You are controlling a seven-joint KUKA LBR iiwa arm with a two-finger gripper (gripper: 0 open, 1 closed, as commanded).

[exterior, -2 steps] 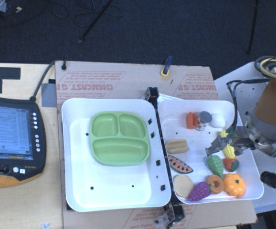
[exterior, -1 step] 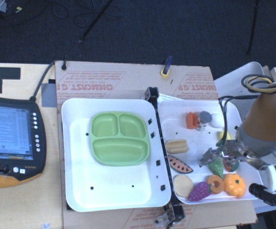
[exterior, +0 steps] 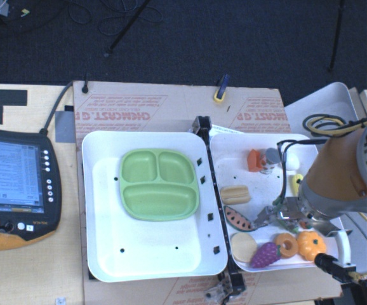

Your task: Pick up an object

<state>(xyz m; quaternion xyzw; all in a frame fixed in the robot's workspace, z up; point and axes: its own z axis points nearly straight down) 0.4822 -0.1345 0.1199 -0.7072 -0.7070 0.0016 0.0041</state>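
Note:
The right bin (exterior: 234, 146) holds several toy foods. An orange-red piece (exterior: 254, 160) lies toward the back and a tan bread roll (exterior: 235, 194) sits near the divider. Further forward are a watermelon slice (exterior: 237, 220) and a pale round piece (exterior: 243, 241). Along the front wall lie purple grapes (exterior: 266, 254), a brown doughnut (exterior: 286, 244) and an orange fruit (exterior: 310, 245). My gripper (exterior: 275, 213) hangs low inside this bin, just right of the watermelon slice and just behind the doughnut and grapes. Nothing shows in its grasp.
The left bin (exterior: 107, 234) carries a green divided plate (exterior: 159, 184). The arm's orange band (exterior: 337, 164) covers the right bin's right side, with a small yellow item (exterior: 296, 184) beside it. A teach pendant (exterior: 17, 180) lies left of the bins.

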